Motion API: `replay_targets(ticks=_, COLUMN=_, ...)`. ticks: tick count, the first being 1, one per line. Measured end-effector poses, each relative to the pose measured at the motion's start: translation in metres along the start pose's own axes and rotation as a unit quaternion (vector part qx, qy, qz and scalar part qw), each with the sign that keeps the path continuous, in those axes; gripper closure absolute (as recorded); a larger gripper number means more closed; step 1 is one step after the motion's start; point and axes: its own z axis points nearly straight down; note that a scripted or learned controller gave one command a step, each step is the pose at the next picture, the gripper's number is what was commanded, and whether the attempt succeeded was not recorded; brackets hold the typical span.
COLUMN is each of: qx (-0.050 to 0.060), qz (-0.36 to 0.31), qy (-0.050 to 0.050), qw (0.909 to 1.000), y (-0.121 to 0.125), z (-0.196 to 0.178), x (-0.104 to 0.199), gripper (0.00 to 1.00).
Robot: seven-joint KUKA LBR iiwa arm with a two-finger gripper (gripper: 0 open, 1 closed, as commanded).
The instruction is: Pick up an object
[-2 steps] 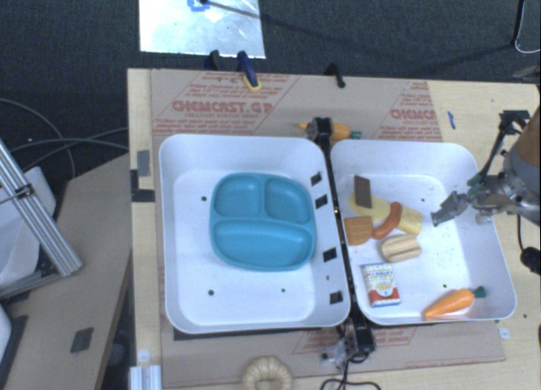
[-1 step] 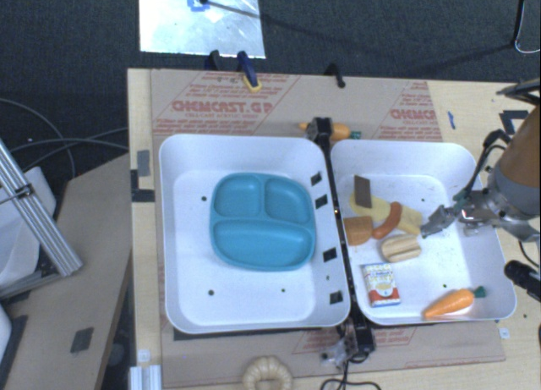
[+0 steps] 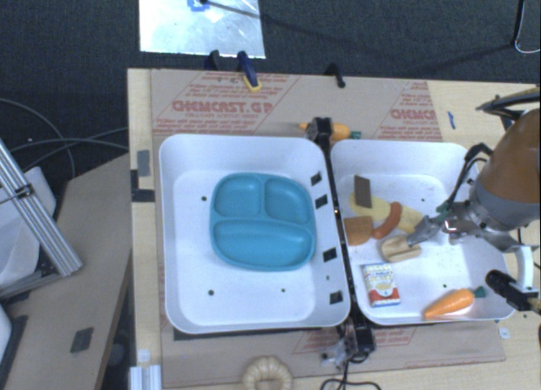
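Note:
The right bin (image 3: 439, 175) holds several toy foods: a dark brown block (image 3: 362, 190), a red sausage (image 3: 387, 221), a brown bread slice (image 3: 358, 229), a yellow cheese piece (image 3: 412, 216), a tan bun (image 3: 397, 250), a small red and white box (image 3: 381, 284) and an orange carrot (image 3: 450, 302). My gripper (image 3: 423, 230) reaches in from the right, low over the middle of this bin. Its tip is at the bun's right end, beside the cheese piece. Whether it touches either one is unclear.
The left bin (image 3: 182, 236) carries a blue divided plate (image 3: 262, 219). A black divider with clips (image 3: 330, 211) runs between the bins. A blue clamp (image 3: 248, 69) sits at the bench's back edge and a beige ring (image 3: 266, 374) at the front.

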Motion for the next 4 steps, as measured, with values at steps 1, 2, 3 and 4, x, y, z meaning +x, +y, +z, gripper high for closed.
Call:
replay_targets(ticks=1, qx=-0.003, qz=0.001, qy=-0.001, qw=1.0000, y=0.003, z=0.024, x=-0.001, gripper=0.00)
replay_targets(ticks=2, qx=-0.008, qz=0.000, qy=0.001, qw=1.0000, y=0.006, z=0.010, x=0.000, gripper=1.00)
replay_targets(ticks=3, qx=-0.003, qz=-0.001, qy=-0.001, qw=1.0000, y=0.003, z=-0.053, x=0.001, gripper=1.00)
replay_targets(ticks=4, qx=-0.004, qz=-0.001, qy=-0.001, qw=1.0000, y=0.004, z=-0.107, x=0.001, gripper=1.00)
